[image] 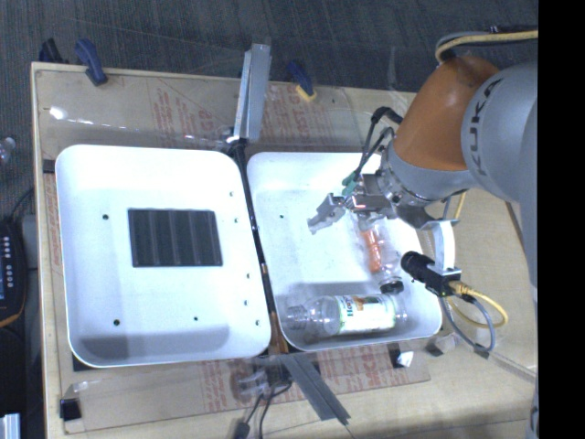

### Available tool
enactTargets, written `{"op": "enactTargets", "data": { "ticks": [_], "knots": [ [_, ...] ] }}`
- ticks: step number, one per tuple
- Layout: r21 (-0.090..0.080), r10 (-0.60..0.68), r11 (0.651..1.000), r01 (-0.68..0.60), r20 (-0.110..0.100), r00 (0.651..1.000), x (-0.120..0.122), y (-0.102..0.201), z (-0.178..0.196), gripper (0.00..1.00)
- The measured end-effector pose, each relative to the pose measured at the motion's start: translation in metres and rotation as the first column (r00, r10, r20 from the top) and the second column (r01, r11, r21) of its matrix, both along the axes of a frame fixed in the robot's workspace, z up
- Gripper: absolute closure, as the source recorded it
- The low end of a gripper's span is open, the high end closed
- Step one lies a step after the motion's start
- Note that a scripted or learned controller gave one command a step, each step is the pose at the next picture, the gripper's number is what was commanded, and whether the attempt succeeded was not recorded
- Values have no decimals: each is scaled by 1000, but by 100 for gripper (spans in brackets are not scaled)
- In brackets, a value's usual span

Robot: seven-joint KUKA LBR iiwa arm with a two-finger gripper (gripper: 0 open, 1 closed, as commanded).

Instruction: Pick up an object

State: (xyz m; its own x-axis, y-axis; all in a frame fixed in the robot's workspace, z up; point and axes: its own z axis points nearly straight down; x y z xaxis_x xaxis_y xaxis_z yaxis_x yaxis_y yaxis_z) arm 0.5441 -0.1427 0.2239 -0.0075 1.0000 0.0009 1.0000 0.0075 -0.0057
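Two bins, arm over the right one

Two white bins sit side by side on the bench [183, 391]. Left bin [82, 245] has a dark ribbed rectangular panel [175, 237] set in its floor, plus a few small dark dots around it. Right bin [274, 199] holds the objects.

Arm [484, 126] comes in from the right, grey with an orange band above the wrist, cables looping off it. Gripper [331, 210] hangs over the upper middle of the right bin, fingers pointing left and slightly down. Fingers look grey and overlap in this slanted view, so cannot tell whether they are spread or closed. Nothing visibly sits between them.

Objects in right bin:
- Clear plastic bottle [343, 315] lying on its side along the near wall, cap end toward the left, white label with green print near its middle (text too small to read).
- Small clear tube with orange contents [375, 247], lying roughly lengthwise just below and right of the gripper, near it but apart from the fingertips. Contact with the wrist body above it is unclear.
- Small dark round item [391, 286] just above the bottle's right end, beside the tube's lower end.

Black cylinder with a yellow cable [428, 273] sticks out at the bin's right rim, part of the arm's hardware by the look of it.

Blue clamps [91, 62] hold the bench's far edge. Grey metal bar [250, 94] rises between the bins at the far side; another bar [315, 393] lies at the near side.
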Motion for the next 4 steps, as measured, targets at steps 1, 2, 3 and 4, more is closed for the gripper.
{"op": "enactTargets", "data": {
  "ticks": [1, 2, 3, 4],
  "knots": [
    [-2, -32, 999, 32, 3, 999, 5, -69, -3, 0],
    [-1, -4, 1000, 4, 2, 1000, 4, -60, -16, 0],
    [-1, 51, 999, -51, 4, 999, 24, -66, -40, 0],
    [2, 198, 980, -198, 1, 980, 47, -65, -88, 0]
  ]
}}
